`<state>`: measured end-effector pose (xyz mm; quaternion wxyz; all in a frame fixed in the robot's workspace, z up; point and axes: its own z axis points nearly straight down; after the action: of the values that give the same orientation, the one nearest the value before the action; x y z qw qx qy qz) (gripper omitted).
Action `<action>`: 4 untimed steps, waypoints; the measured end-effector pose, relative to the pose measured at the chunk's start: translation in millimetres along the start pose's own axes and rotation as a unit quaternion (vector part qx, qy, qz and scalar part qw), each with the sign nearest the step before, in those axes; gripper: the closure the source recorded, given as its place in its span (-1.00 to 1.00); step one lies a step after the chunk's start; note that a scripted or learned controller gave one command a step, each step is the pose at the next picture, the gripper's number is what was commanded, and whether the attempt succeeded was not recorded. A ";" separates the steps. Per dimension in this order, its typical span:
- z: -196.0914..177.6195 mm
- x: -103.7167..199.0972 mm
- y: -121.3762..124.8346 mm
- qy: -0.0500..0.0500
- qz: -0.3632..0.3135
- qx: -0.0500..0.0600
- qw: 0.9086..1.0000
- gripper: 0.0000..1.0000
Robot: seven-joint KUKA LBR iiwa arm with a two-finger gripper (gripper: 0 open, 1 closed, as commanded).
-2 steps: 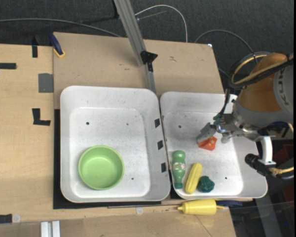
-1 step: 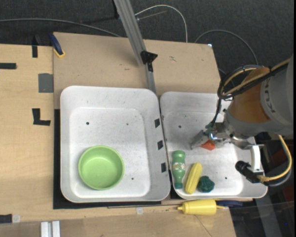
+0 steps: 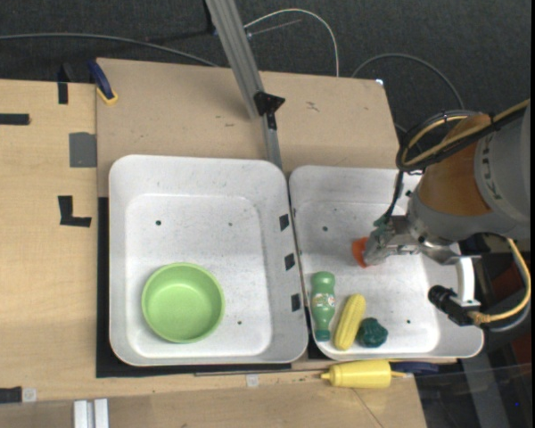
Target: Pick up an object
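Nearest the bench's front edge, at six o'clock, a yellow bottle [image 3: 359,374] lies just outside my right bin [image 3: 339,194]. Inside it, at its five o'clock, a dark green lump [image 3: 372,333], a yellow corn-like piece [image 3: 349,320] and a green bottle [image 3: 322,296] crowd together. Farther in, toward the bin's three o'clock, my pincer [image 3: 381,246] sits low beside a small orange-red object [image 3: 361,252], touching it or nearly so; whether I clasp it I cannot tell. I judge this the grasp step: next comes a straight lift to test the hold. The green bowl [image 3: 183,302] rests in the left bin [image 3: 196,172].
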<state>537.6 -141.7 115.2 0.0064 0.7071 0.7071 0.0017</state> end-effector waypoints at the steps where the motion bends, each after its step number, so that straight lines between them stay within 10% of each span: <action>1: -63.0 -1.7 2.3 0.003 -0.001 0.004 1.000 1.00; 3: -171.5 1.3 6.9 0.003 -0.001 0.004 1.000 1.00; 4: -169.8 58.3 10.3 0.004 -0.003 0.006 1.000 1.00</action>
<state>546.0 -82.3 284.7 -0.0007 0.7047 0.7095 -0.0002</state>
